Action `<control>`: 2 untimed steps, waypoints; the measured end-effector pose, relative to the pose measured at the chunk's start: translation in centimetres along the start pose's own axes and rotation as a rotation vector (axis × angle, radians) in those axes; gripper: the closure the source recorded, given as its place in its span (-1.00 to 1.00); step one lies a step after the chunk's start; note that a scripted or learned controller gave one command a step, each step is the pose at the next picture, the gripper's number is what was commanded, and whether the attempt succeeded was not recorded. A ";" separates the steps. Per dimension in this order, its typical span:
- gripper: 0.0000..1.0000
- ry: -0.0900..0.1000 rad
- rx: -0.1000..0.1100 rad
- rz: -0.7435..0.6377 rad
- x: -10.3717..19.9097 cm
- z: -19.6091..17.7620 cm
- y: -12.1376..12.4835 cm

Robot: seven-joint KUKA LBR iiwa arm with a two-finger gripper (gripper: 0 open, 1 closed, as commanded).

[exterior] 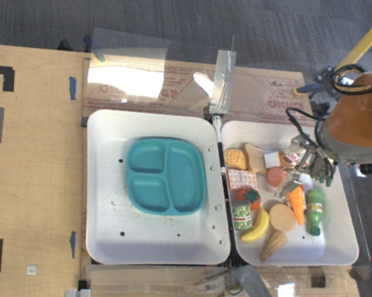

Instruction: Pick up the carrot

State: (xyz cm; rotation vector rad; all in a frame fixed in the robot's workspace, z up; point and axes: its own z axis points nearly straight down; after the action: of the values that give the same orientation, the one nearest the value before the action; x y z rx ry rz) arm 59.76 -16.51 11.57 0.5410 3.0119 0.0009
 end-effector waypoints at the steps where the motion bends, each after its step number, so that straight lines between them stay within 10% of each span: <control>1: -1.00 0.000 0.000 0.176 1.6 -0.1 -1.2; 2: -1.00 -0.009 0.008 0.293 3.5 -0.2 0.0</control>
State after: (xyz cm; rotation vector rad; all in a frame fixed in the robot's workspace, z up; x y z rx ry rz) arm 56.47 -15.33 11.49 0.9735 2.8947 0.0043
